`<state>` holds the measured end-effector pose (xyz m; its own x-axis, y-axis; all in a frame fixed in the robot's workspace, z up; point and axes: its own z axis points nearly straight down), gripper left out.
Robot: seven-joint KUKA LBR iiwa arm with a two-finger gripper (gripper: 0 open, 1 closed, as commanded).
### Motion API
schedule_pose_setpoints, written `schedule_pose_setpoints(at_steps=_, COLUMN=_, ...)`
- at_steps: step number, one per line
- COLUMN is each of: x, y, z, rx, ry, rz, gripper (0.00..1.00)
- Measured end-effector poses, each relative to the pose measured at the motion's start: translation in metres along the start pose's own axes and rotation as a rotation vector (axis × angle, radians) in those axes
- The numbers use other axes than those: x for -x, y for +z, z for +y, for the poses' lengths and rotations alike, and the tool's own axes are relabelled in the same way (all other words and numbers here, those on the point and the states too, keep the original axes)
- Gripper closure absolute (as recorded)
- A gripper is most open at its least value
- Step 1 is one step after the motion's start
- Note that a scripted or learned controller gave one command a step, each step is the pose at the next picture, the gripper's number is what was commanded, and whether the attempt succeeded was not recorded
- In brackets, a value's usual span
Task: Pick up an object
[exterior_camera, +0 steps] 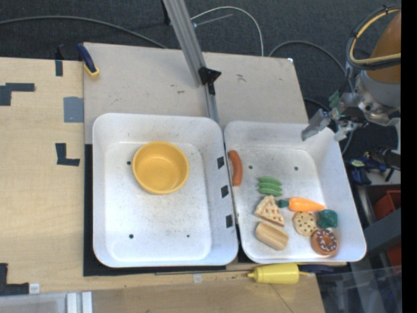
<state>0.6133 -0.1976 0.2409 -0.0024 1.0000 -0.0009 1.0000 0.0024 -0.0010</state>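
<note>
Mustard bottle point(276, 274) aside, your nearest pick is the sausage point(235, 167), lying lengthwise, left-below the gripper point(319, 125); gripper state: can't tell.

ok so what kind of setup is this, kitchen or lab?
Most likely a robot grasping lab bench, not a kitchen: two shallow white plastic bins side by side, small toy foods such as an orange plastic carrot, and a grey robot arm's gripper reaching in over the bench.

Yellow bowl point(160, 167) in white left bin point(111, 240). White right bin point(260, 135): reddish-orange sausage point(235, 167), green pea pods point(269, 186), orange carrot point(305, 205), speckled tan cookie point(303, 223), brown sprinkled doughnut point(324, 241). Yellow bottle point(276, 274) on near bench edge.
</note>
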Motion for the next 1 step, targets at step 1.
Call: schedule_pose_setpoints(at_steps=1, x=0.0000, y=0.0000, z=0.0000, rx=0.000, ry=0.000, rz=0.000, gripper=0.00)
